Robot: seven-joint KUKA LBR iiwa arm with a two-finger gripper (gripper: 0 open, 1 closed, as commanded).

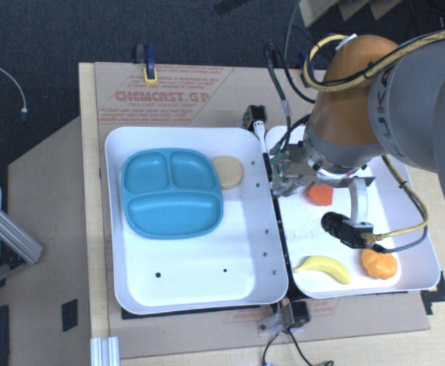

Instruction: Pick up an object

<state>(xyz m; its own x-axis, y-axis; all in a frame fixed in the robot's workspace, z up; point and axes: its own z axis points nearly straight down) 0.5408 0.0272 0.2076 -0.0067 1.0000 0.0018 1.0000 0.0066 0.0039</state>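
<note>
Brown board covers the worktop (169,90), and on it two white bins sit side by side. The left bin (199,280) carries a blue divided plate (172,191) with a pale round disc (227,171) just beside it. Over the right bin (306,227) the gripper (289,175) hangs close to the inner wall, and the wrist hides whether it is wide or narrow. The likeliest target, a red-orange piece (320,195), lies just beside the gripper, small, blocky and partly tucked under the arm. Going down from here, the gripper could catch the bin wall or shove the piece aside instead of straddling it. A banana (323,269) and an orange fruit (379,264) lie nearer the front rim, both smooth and rounded, so probably prone to slipping.
</note>
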